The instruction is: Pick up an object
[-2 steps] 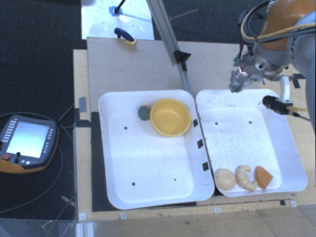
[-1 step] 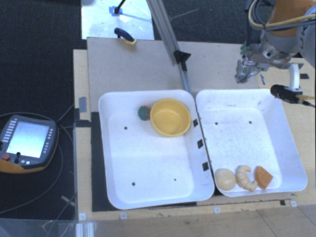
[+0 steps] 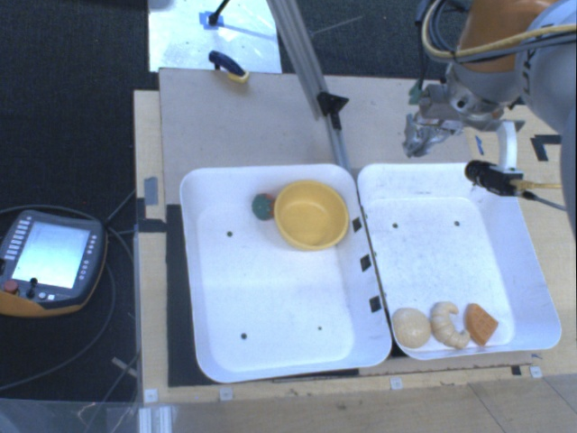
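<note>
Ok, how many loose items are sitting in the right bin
3, in a row along the near edge of the right bin: a pale round object, a curled cream piece, and an orange wedge. Nothing appears hidden.

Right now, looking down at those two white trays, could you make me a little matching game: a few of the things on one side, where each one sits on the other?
Things:
1. yellow bowl
2. small green object
3. orange piece
4. gripper

Places:
A. above the bench, just beyond the right bin's far edge
B. left bin, far right part, near the divide
C. right bin, near right corner
D. left bin, touching the bowl's left side

Pairs: 1-B, 2-D, 3-C, 4-A
</note>
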`<state>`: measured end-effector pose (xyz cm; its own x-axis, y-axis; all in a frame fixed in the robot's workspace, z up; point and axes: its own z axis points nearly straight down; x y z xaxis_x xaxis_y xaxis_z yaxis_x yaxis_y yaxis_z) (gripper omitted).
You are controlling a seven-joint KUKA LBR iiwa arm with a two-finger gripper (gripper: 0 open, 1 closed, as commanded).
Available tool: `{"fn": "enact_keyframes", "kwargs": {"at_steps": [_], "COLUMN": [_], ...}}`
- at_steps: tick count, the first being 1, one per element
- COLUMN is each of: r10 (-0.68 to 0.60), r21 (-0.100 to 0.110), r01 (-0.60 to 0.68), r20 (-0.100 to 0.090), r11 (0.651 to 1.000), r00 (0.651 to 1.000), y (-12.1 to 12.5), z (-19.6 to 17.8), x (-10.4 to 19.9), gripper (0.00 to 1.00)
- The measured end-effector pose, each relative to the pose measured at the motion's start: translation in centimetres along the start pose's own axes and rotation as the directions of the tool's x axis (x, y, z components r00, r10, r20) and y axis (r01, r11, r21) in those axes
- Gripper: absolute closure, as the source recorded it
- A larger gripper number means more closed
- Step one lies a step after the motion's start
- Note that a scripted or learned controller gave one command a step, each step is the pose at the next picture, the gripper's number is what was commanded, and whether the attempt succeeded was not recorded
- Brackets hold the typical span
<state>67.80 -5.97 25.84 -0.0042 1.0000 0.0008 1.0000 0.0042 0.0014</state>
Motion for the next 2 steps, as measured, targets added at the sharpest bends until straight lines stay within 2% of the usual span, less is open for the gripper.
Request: {"fn": "enact_keyframes", "kwargs": {"at_steps": [2], "r10": [-0.001], "r21": [0.002], "r01": [0.001], "r20": [0.0], "r11": [1.0], "r00": [1.0], "y": [-4.7], "z": [2.6], "x": [9.8], "gripper": [1.0]}}
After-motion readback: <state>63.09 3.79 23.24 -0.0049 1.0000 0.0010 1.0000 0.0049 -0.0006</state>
